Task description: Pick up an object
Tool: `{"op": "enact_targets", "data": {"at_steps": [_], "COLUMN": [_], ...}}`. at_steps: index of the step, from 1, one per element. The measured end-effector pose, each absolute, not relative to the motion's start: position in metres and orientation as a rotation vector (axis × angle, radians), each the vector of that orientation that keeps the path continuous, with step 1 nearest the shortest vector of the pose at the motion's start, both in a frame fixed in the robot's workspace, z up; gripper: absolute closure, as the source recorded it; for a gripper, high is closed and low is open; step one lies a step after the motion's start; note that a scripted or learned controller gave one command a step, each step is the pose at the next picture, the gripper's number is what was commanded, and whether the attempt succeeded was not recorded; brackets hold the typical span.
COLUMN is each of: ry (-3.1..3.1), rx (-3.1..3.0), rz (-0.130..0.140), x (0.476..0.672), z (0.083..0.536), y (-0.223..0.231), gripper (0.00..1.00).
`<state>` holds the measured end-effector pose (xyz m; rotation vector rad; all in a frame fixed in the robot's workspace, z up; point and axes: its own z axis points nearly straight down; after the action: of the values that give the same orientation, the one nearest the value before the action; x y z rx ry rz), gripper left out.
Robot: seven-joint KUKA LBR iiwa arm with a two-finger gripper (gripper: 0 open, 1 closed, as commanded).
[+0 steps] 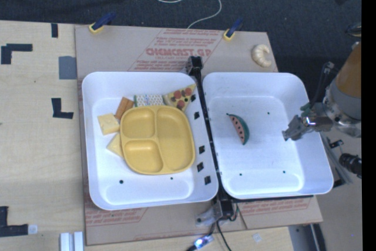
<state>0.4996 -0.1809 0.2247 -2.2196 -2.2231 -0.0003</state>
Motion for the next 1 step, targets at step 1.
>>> {"op": "enact_targets", "data": {"at_steps": [1], "ry": [-2.226], "rx": [-2.214], "rz": [0.001], "x": [0.4898], "z": [0.2281], "y": [-0.1221], "gripper": [1.00]}}
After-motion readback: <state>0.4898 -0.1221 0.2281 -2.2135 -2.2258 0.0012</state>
